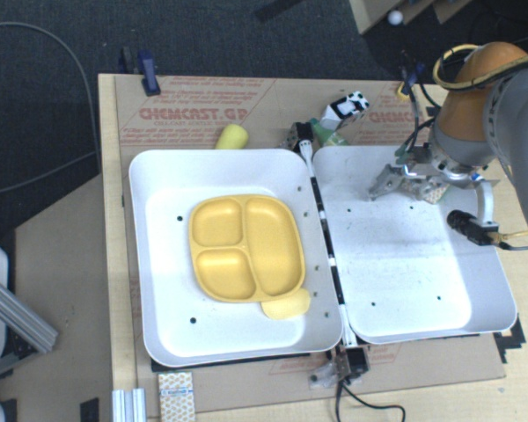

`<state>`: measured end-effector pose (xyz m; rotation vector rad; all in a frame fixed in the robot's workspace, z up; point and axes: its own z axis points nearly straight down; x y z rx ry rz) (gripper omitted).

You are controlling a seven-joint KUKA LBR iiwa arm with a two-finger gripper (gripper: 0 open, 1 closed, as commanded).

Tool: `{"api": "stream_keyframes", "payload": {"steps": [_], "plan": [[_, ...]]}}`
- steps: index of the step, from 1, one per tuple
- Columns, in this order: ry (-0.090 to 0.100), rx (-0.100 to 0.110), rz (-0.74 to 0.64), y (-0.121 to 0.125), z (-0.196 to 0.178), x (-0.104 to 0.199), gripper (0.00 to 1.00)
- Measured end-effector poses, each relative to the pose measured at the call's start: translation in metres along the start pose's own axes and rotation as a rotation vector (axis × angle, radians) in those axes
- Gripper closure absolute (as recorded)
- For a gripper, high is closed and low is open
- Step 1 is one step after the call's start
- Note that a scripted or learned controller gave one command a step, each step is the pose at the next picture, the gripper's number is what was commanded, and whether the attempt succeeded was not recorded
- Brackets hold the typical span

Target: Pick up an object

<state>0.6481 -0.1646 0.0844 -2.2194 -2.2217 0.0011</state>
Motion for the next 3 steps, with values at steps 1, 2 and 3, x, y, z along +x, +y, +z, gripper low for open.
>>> {"api": "stream_keyframes", "payload": {"steps": [1,2,3], "plan": [[-0.004,-0.006,0.001,0.019,-0.063,-0.045,0.00],[-0.003,-0.006,0.000,0.019,-0.106,-0.038,0.00],[0.010,0.002,-0.003,-0.019,0.001,-0.054,0.00]]}}
